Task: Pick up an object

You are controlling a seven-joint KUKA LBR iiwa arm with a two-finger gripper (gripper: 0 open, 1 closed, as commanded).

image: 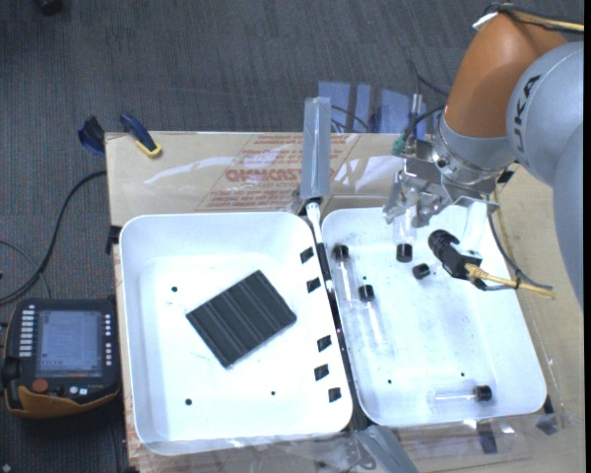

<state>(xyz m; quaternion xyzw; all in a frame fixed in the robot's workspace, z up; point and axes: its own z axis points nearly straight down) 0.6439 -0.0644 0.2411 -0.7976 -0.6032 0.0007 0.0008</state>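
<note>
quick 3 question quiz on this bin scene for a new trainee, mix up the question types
1. True or false: the ridged black panel lies in the right bin.
2. The gripper hangs over which part of the right bin? A) far edge B) near edge C) centre
3. Fill in: the clear tube with a black cap lies near the right bin's ____ edge.

Key
1. False: it lies in the left bin.
2. A: it is at the far edge, above a small black cap.
3. near
</note>
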